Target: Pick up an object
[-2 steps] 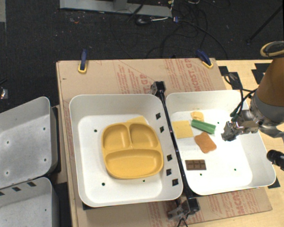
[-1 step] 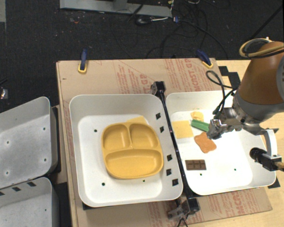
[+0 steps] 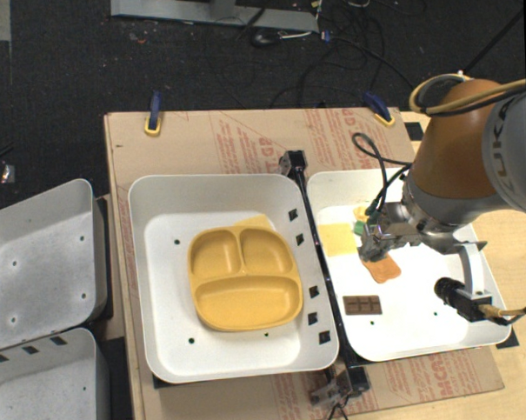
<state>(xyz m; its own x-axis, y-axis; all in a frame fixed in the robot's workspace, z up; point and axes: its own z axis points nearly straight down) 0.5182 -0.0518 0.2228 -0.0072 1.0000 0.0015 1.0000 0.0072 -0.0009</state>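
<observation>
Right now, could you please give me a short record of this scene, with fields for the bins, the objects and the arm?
left bin: holds a yellow divided plate
right bin: holds a yellow sheet, an orange piece and a brown chocolate-like bar
arm: reaches in from the right, over the right bin
pincer: low over the right bin, just above the orange piece
grasp: cannot tell
</observation>
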